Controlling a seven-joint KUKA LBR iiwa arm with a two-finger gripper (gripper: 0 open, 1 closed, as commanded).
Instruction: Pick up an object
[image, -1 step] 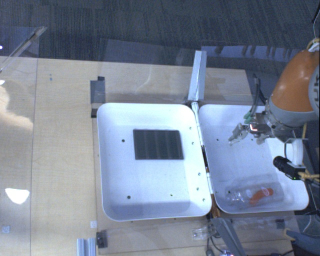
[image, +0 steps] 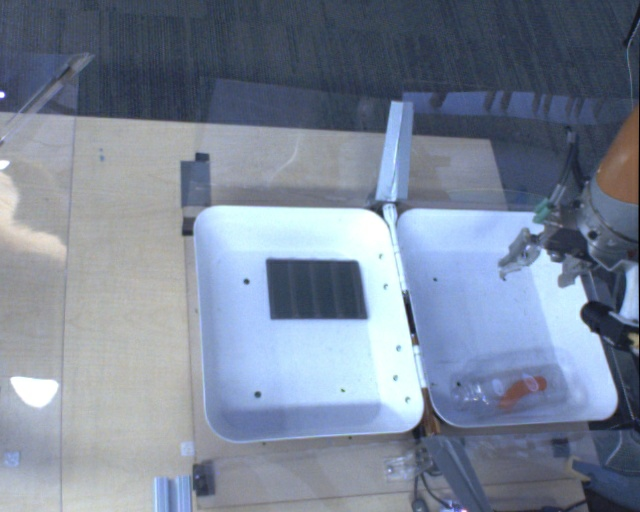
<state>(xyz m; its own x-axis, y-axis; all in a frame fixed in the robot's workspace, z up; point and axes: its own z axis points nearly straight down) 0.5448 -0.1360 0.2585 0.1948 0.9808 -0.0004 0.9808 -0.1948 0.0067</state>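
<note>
Nearest me, my clear plastic packet with an orange piece inside (image: 508, 388) lies flat by the right shallow white bin's (image: 470, 240) front wall, long axis left-right, orange end rightward. My claw (image: 541, 252) hovers well behind it, touching nothing; I cannot tell its spread.

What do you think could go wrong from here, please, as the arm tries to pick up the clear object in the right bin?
1. The clear object with an orange part is see-through against the white right bin, so the grasp may be misplaced.
2. It lies near the bin's front wall, leaving little room for the claw to close around it.
3. The claw sits well back from the object, near the bin's far right, so the descent could land off target.
</note>
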